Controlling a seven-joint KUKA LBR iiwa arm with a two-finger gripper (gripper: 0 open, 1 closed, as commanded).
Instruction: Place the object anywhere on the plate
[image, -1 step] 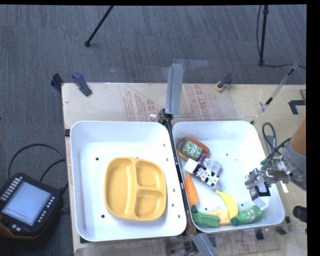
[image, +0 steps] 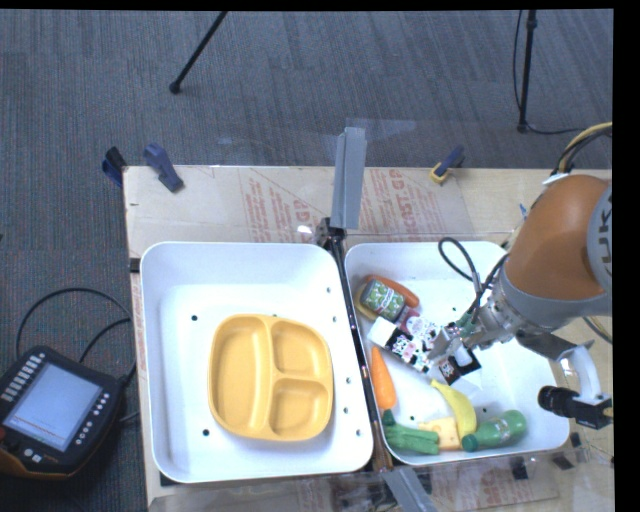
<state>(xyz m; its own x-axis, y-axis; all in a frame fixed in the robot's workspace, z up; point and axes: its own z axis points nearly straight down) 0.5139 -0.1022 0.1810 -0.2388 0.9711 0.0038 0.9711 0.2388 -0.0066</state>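
The yellow plate lay in the left bin. In the right bin, toy foods crowded around the gripper, low over a cow-patterned carton; its grip couldn't be told. The carton looked light, stiff, best pinched across its flat sides.

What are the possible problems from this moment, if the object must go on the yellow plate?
The hand sits low in the right bin among crowded toys, so it might catch the black-and-white block or banana together. The plate lies in the left bin, so a weak grasp may drop something while crossing the divider.
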